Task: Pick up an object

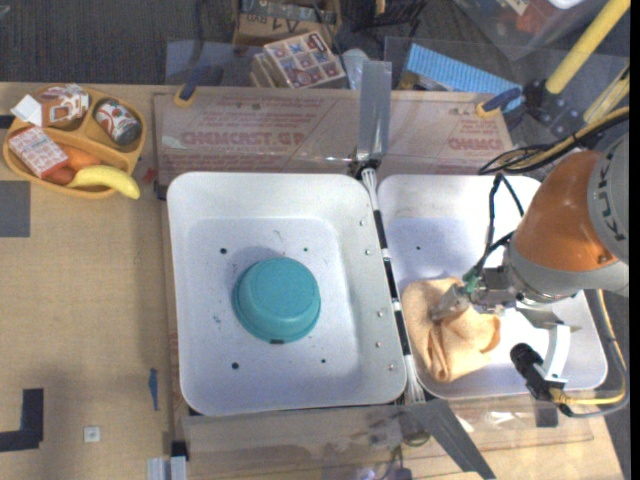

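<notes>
Two shallow white plastic bins with rounded corners sit side by side; the divider [377,238] where their rims meet serves as the landmark here. Just right of the divider, in the near-left part of the right bin [440,218], lies a crumpled tan cloth [450,340], soft and folded into lumpy creases, with an orange edge showing on its right side. Its long axis runs roughly from the far side toward the near rim, tilting slightly rightward as it comes nearer, and its near end touches or overlaps the bin's rim.

The gripper [452,303] rests on the upper part of the cloth, pointing toward the divider. It is small and partly blurred against the fabric, so I cannot tell how its jaws stand, or whether any cloth lies between them. Behind it, the grey arm with its glossy orange band [565,223] covers much of the right bin's far-right side, and black cables loop above it.

Left of the divider, in the middle of the left bin [200,218], a teal bowl [278,299] sits upside down, round and smooth, with a matte finish. A few dark specks mark the bin floor around it.
</notes>
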### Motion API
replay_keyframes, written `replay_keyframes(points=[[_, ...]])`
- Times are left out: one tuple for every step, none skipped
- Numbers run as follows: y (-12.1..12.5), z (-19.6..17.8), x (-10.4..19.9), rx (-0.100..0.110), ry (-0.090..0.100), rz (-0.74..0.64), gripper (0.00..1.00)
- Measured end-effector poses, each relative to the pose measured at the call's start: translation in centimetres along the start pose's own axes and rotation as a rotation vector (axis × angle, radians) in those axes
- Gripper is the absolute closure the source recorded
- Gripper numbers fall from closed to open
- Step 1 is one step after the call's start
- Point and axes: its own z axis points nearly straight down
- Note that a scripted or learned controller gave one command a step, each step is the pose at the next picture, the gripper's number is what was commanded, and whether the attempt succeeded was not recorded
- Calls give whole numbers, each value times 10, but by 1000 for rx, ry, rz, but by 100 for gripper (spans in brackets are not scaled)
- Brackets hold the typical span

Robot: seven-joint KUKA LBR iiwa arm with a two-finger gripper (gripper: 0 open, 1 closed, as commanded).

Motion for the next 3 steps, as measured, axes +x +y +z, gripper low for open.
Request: replay_keyframes(points=[[13,6,9,-11,-4,-164,0],[14,-4,10,-16,-1,-162,100],[14,-4,10,-16,-1,-162,0]])
